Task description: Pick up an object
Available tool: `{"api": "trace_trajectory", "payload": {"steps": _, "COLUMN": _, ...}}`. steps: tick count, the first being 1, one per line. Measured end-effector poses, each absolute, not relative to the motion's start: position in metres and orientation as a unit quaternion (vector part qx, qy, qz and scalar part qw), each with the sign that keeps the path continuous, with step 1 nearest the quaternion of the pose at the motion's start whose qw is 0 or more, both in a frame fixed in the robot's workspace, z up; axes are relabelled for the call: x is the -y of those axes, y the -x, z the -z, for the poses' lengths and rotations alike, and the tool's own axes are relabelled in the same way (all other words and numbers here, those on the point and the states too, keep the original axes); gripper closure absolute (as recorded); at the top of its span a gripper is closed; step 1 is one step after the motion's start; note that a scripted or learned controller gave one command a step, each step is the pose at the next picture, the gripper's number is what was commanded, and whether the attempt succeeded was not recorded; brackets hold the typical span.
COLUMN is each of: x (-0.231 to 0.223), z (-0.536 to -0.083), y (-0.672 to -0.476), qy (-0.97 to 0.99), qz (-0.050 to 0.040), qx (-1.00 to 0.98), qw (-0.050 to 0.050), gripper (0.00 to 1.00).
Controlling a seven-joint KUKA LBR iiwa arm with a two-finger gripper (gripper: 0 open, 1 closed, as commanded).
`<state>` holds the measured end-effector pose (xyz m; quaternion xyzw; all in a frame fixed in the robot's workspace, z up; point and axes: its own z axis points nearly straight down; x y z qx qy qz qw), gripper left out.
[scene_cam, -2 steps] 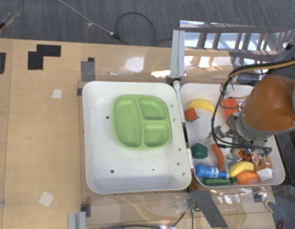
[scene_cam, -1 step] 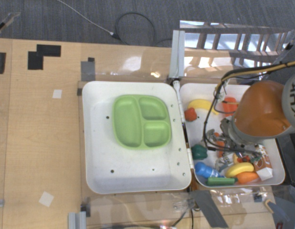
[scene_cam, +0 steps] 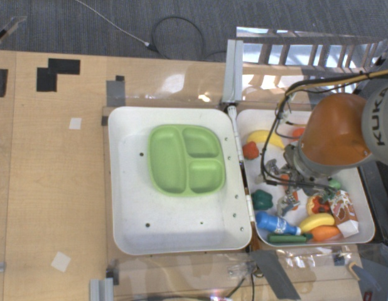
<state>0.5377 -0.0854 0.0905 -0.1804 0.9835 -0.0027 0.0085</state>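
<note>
1. Arm (scene_cam: 335,130) reaches in from frame right, wrist over the right bin (scene_cam: 367,226).
2. Claw (scene_cam: 288,190) sits low among the toys; can't tell its state.
3. Toys lie lower right: blue bottle (scene_cam: 272,222), dark green piece (scene_cam: 262,199), yellow banana (scene_cam: 317,221).
4. Left bin (scene_cam: 128,231) holds a green divided plate (scene_cam: 186,159).

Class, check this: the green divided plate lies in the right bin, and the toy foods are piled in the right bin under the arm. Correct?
Not quite. The camera view shows the green divided plate in the left bin; the toy foods are indeed piled in the right bin under the arm.
</note>
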Motion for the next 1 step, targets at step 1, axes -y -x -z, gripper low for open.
{"api": "trace_trajectory", "payload": {"steps": 1, "x": 0.0851, "z": -0.1053, "y": -0.5429, "qy": 0.182, "qz": 0.005, "qx": -0.983, "qw": 0.018, "gripper": 1.0}}
